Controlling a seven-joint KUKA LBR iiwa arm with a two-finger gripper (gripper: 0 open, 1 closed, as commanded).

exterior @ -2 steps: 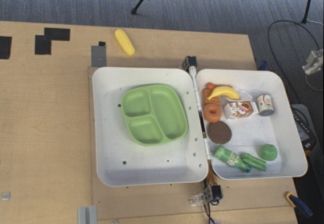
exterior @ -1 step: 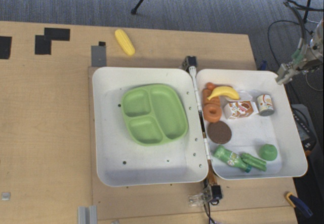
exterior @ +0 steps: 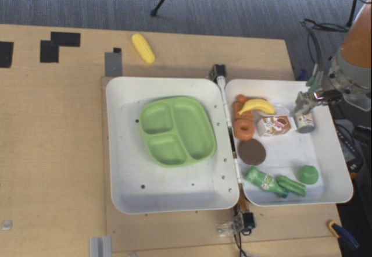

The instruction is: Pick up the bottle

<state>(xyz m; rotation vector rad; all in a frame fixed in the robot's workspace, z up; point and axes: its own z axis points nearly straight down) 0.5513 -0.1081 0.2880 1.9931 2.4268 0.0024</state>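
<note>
Tan wooden surface (exterior: 52, 151) fills the foreground, and on it sit two shallow white bins side by side. Nearest the camera, at about five o'clock in the right bin (exterior: 331, 192), lies the green bottle (exterior: 266, 181) on its side, its length running roughly from ten o'clock to four o'clock, close to the bin's near wall. Just beside it at its three o'clock end is a green cylinder (exterior: 292, 185), and past that a green ball (exterior: 308, 174). Moving up the bin, a dark brown disc (exterior: 252, 151) rests near the dividing edge, with an orange doughnut-shaped ring (exterior: 243, 128) just beyond it at twelve o'clock. A small white packet with red print (exterior: 273, 125) lies beside the ring, and a yellow banana (exterior: 256, 106) curves above both.

Over to nine o'clock, the left bin (exterior: 122, 192) carries a light green divided plate (exterior: 176, 130) with three compartments.

Back in the right bin, at two o'clock, the gripper (exterior: 304, 109) hangs over the far corner, well apart from the bottle. A small silver can (exterior: 305, 121) sits right under the jaws; I cannot tell whether the jaws are apart or together.

Farthest out, a yellow corn-like toy (exterior: 143, 48) lies on the surface beyond the left bin, at eleven o'clock.
</note>
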